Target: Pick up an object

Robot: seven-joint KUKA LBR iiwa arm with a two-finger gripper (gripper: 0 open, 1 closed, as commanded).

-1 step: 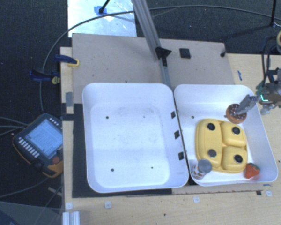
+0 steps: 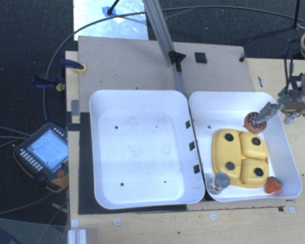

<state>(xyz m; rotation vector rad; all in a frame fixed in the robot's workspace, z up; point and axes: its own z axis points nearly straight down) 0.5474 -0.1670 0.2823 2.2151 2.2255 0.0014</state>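
Observation:
The right bin [image 2: 203,111] holds a yellow compartment tray [image 2: 240,157], a brown sprinkled donut [image 2: 253,123], a red strawberry [image 2: 273,185] and a small grey can [image 2: 219,181]. The donut lies at the tray's far right corner. The strawberry sits in the bin's near right corner, and the can rests at the tray's near left corner. My gripper [image 2: 265,114] reaches in from the right, its tip just over the donut's right edge. Whether it touches the donut is unclear.
The left bin [image 2: 140,146] stands beside the right one. A grey pole [image 2: 160,24] slants over the cardboard behind the bins. A teach pendant [image 2: 43,151] lies on the floor at the left, and cables run at the far right.

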